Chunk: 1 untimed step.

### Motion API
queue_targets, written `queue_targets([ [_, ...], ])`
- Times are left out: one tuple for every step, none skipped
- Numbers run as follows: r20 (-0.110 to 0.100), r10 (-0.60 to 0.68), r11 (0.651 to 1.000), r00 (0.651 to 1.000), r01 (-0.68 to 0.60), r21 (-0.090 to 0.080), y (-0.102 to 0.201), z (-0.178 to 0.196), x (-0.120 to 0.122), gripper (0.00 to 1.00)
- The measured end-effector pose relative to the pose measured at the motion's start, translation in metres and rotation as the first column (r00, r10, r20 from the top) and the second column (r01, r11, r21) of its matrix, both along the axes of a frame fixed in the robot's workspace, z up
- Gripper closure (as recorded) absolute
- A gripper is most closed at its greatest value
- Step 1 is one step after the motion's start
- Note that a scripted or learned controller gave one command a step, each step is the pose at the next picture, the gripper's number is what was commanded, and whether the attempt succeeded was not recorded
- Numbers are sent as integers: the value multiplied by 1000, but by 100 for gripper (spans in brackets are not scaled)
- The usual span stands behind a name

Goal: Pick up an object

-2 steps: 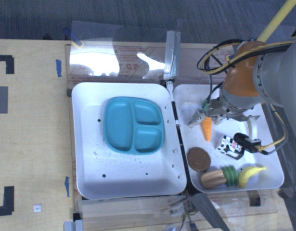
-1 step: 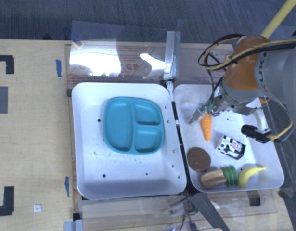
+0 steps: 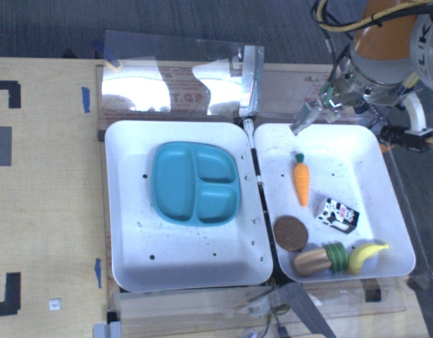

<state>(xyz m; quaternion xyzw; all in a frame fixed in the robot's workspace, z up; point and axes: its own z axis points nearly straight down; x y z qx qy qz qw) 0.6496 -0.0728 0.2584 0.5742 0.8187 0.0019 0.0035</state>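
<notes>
We see the gripper (image 3: 309,116) over the right bin's (image 3: 392,182) far rim, its grip state unclear; carrot (image 3: 300,179) just below, blue plate (image 3: 196,183) left.

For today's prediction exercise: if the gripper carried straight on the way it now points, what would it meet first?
Probably the white floor of the right bin near its far edge. The gripper slants down-left there; the carrot lies nearer the camera, though depth is unclear.
</notes>
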Motion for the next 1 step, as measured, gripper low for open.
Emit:
queue_targets([
  [-18, 16, 1000, 1000, -16, 3, -36, -163, -46, 0],
])
